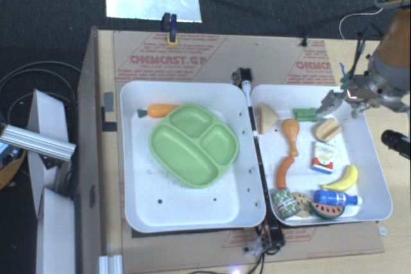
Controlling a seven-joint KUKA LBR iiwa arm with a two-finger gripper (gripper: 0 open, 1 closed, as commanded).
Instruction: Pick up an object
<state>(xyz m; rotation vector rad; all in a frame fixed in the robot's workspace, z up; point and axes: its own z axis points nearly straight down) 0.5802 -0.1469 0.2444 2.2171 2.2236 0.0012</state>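
My gripper (342,104) hangs over the far right part of the right bin (379,183), open, with nothing between its fingers. Just below it in the view lies a tan bread roll (327,130), and a green piece (306,114) lies to its left. The same bin holds a beige wedge (266,115), a drumstick (291,135), a small carton (323,157), a banana (341,178), a sausage (284,171), a cookie (289,202), a blue bottle (335,197) and a watermelon slice (325,210).
The left bin (138,202) holds a green divided plate (194,144) and a carrot (162,110) at its far left corner. A black clip (244,77) sits where the two bins meet at the back. Cables hang by the arm at the right.
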